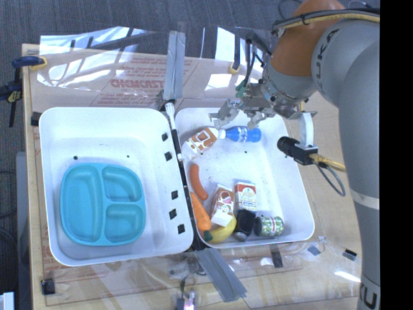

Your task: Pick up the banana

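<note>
My gripper (240, 115) hangs over the far edge of the right bin (293, 192), the 2 fingers (222, 116) spread apart with nothing between them. Just below the fingertips lies a blue-capped bottle (244, 134) on its side, and touching its left end is a brown and white packet (200, 141), near the bin's far left corner.

The banana (222, 232) sits well away from me, at the near edge of the right bin towards its near left corner. It is partly tucked under a small white and red carton (222, 203). Against its left side rests a carrot (201, 213), and farther up the left wall lies a reddish sausage (198, 181). To the banana's right are a black object (244, 223) and a green can (271, 225) lying on its side, with a second red carton (245, 194) standing just behind them.

The left bin (64, 134) carries a turquoise divided tray (103, 203) with 3 compartments, set towards its near left corner. Both bins sit side by side on the bench (84, 79), their inner walls touching.
</note>
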You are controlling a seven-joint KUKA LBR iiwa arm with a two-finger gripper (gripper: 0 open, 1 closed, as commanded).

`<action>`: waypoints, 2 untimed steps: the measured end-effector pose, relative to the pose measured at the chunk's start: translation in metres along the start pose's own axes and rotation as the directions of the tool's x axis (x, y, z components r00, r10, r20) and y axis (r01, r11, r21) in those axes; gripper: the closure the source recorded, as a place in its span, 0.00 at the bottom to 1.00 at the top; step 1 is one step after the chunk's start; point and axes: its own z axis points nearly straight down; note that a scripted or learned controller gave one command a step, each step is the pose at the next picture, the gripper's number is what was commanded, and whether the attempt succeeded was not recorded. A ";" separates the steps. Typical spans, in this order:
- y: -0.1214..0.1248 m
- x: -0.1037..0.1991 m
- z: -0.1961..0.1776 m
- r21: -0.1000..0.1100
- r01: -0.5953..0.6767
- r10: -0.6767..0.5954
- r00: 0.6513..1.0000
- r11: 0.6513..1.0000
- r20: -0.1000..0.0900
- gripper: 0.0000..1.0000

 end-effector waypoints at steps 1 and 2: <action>-0.057 -0.001 0.066 0.000 0.208 -0.208 0.978 0.978 0.000 0.00; -0.037 -0.043 0.072 -0.004 0.294 -0.294 0.956 0.956 0.002 0.00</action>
